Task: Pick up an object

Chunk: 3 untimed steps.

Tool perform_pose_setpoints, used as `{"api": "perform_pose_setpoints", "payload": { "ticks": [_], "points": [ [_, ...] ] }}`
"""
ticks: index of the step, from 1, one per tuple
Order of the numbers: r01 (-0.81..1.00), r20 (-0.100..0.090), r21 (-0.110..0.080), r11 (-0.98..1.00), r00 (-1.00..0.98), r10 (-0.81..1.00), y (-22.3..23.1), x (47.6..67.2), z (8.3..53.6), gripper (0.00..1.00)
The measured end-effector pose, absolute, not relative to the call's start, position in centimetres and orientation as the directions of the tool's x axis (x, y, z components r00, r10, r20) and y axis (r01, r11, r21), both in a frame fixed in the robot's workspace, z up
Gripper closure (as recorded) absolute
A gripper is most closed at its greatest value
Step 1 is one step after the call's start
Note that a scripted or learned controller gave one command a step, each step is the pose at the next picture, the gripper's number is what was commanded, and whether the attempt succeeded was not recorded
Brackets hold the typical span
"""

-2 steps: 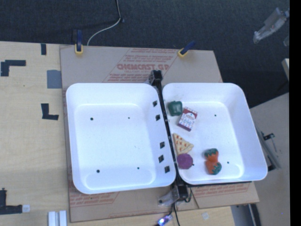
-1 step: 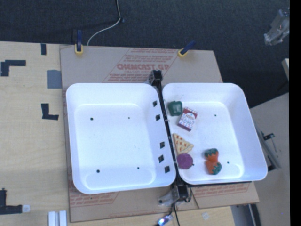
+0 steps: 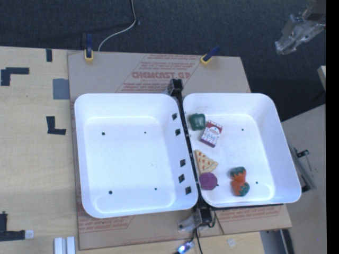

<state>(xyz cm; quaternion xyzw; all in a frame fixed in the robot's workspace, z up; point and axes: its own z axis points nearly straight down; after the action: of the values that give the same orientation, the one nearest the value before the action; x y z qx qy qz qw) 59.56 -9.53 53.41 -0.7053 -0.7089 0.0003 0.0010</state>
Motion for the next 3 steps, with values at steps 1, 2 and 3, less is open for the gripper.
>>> {"api": "perform_pose_setpoints", "payload": {
  "ticks": [1,2,3],
  "points": [
    [1.0,0.0,-0.001,0.005,-0.005,1.0,-4.4,58.7,53.5,1.0],
    [1.0,0.002,-0.001,0.009,-0.009,1.0,2.9,57.7,53.5,1.0],
    [1.0,0.001,-0.002,0.008,-0.008,1.0,9.5,55.2,53.5,1.0]
  ]
}}
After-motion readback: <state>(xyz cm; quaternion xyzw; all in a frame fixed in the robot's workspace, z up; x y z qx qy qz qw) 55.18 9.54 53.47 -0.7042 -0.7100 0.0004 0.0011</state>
